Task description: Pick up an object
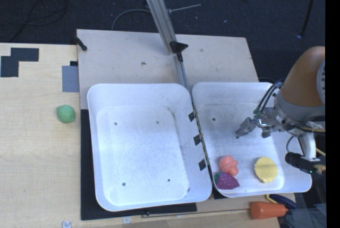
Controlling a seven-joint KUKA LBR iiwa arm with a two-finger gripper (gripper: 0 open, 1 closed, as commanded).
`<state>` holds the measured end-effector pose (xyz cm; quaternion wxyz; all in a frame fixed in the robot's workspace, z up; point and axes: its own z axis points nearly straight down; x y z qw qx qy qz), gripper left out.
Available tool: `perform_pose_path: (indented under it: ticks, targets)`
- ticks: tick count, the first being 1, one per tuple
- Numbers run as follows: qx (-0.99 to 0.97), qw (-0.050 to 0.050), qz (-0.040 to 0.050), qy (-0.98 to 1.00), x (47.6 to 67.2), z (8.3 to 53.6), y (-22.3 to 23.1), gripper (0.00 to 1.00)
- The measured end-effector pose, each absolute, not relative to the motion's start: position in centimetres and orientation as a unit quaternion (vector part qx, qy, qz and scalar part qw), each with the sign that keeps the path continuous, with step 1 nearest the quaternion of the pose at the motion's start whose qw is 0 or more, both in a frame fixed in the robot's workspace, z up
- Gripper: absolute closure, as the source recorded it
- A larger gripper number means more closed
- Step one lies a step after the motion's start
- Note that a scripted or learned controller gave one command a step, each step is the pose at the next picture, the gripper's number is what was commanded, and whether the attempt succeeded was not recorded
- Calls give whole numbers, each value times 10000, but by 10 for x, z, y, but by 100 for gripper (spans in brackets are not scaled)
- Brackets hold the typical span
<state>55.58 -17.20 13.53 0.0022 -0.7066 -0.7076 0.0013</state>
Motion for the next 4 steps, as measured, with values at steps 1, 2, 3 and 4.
perform_pose_path:
  ticks: [1, 2, 3, 4]
  targets:
    - [-7069, 0, 2, -7073, 556, 91, -172, 0]
    - [-7077, -14, -9, -7065, 557, 103, -173, 100]
    - [-7073, -12, -7, -7069, 559, 145, -174, 100]
    - [-7072, -21, -13, -7070, 562, 207, -173, 100]
